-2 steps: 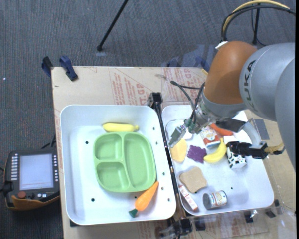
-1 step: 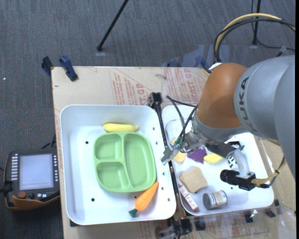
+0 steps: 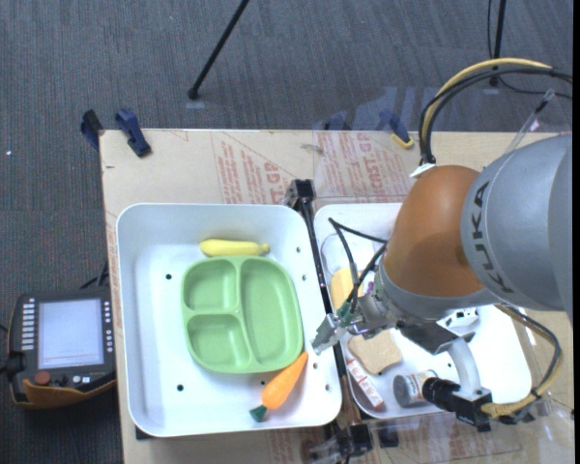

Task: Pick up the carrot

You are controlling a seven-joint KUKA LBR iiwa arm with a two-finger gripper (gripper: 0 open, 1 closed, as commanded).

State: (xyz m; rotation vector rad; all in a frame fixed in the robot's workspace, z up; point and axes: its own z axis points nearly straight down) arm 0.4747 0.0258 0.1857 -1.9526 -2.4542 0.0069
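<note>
Small orange plastic toy carrot (image 3: 285,382) beside green divided plate (image 3: 242,314) — light, stiff, slick; best gripped mid-body; finger state cannot be told.

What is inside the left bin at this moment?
The left bin holds a green divided plate, a banana behind it and the carrot at its near right corner. The plate covers the floor beneath it.
</note>
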